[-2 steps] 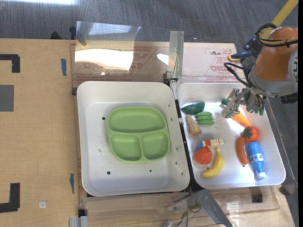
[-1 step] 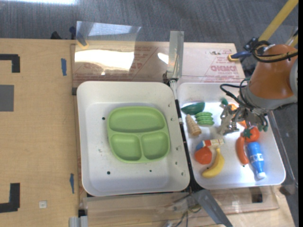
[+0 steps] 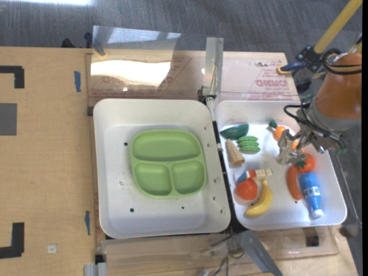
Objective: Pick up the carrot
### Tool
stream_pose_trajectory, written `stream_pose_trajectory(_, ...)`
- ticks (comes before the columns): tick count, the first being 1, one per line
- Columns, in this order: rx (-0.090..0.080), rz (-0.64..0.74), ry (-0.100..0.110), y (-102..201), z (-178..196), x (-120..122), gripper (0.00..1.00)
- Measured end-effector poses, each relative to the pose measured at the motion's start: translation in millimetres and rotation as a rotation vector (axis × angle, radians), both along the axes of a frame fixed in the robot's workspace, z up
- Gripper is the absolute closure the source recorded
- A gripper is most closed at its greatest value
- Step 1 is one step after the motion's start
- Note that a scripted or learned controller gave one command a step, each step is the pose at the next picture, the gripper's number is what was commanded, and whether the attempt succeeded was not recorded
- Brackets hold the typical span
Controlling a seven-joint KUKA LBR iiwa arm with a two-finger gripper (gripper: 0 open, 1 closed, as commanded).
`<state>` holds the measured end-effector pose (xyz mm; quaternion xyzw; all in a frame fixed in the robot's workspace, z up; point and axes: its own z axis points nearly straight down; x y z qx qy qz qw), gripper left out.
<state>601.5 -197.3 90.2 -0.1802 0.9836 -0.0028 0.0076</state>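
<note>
We hover our gripper [image 3: 291, 147] low over the right bin [image 3: 339, 211], beside the carrot [image 3: 278, 132] near its far wall; whether it is spread or closed, we cannot tell.

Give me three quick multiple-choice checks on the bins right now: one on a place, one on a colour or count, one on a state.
1. Where does the green divided plate lie?
A. In the left bin
B. In the right bin
C. On the cardboard

2. What colour is the bottle in the right bin?
A. Yellow
B. Blue
C. Green

3. How does the banana lie?
A. Between the claw's fingers
B. On the green plate
C. Loose on the right bin's floor

Answers: 1 A, the plate sits in the middle of the left bin. 2 B, its body is blue with a white cap. 3 C, it rests near the front, apart from the claw.
</note>
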Motion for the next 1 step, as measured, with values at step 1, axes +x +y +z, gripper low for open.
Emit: stream_pose_trajectory(1,-0.002,0.291,0.004,39.6,0.7,-25.0,1.00)
